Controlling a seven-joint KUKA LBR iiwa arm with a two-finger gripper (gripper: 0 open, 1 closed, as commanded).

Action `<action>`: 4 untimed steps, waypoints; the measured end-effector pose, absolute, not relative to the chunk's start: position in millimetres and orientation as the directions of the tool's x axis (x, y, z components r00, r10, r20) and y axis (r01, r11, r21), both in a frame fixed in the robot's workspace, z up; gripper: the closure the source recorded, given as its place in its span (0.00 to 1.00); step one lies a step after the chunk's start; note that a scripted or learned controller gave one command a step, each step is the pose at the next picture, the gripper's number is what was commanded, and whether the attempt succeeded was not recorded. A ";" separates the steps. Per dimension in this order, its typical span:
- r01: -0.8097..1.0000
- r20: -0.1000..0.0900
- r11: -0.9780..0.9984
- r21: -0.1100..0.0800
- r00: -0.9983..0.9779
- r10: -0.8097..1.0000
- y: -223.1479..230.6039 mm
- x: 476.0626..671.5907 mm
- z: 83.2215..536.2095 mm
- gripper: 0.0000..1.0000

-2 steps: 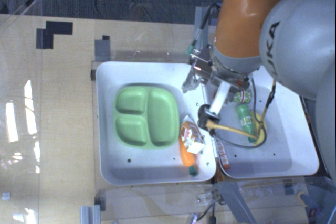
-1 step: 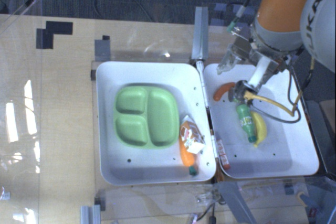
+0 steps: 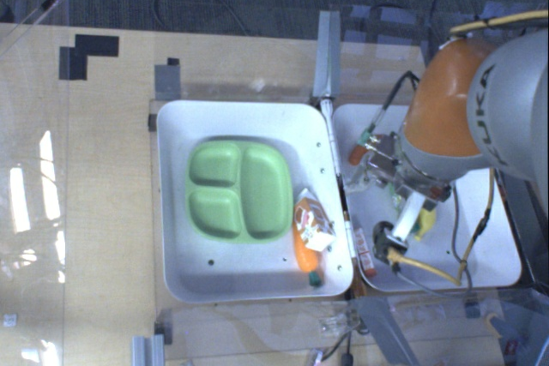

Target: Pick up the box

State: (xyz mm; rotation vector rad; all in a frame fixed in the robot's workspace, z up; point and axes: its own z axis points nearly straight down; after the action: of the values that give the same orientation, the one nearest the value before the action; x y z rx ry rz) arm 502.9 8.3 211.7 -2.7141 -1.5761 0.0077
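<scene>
grey rounded arm (image 3: pixel 519 90) with a broad orange band (image 3: pixel 442 103) and dark lettering (image 3: pixel 487 109).

There are two white bins, the left bin (image 3: pixel 176 210) and the right bin (image 3: pixel 502 257). I count one green plate (image 3: pixel 240 189), one orange packet (image 3: pixel 309 237), one small green piece (image 3: pixel 316 277), one narrow red-white item (image 3: pixel 364 253) and one yellow-green box (image 3: pixel 425 223).

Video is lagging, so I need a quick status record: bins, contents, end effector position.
left bin: green tray in the middle; orange packet by the right wall
right bin: reddish item along the left wall, possibly the box, too small to tell
end effector: over the right bin, far-left part
held: nothing seen in the end effector
</scene>
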 end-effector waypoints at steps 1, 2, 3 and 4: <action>0.907 -0.001 -0.422 0.000 0.422 0.907 -50.8 593.9 357.8 0.00; 0.951 -0.001 -0.309 -0.005 0.309 0.951 -7.1 580.3 217.3 0.00; 0.973 -0.001 -0.229 -0.003 0.229 0.973 -27.9 641.8 182.0 0.00; 0.917 -0.001 -0.400 -0.004 0.400 0.917 -33.4 596.6 181.7 0.00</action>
State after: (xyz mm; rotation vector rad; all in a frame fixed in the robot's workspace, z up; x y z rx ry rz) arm 596.6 -33.4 181.7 -2.6259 -1.7190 0.0045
